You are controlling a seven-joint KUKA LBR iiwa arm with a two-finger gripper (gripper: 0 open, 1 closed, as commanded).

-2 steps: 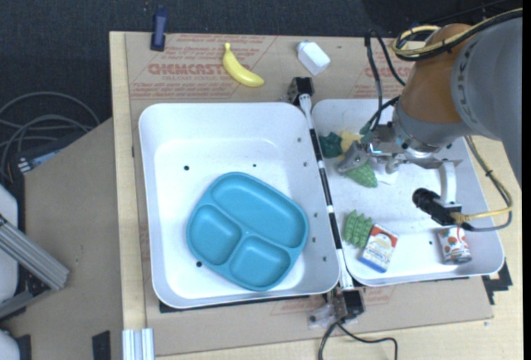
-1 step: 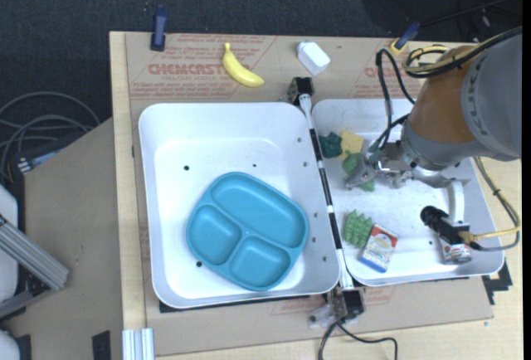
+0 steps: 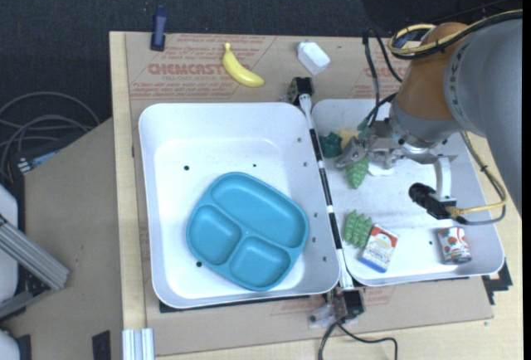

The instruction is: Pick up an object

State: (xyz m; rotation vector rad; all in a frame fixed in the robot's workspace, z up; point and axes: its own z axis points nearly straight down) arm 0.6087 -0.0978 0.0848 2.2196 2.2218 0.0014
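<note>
small box lies low in the right bin, untouched; pincer hangs over a green toy, its state i cannot tell; nothing seems lifted yet.

A green bumpy toy lies in the right bin, right under the gripper. Another green toy and a small red and white box lie flat farther below it.

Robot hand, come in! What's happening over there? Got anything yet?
Hand low in right bin, grip unclear. Green toy just beneath. Small box, can lying nearby. Blue plate in left bin.
</note>
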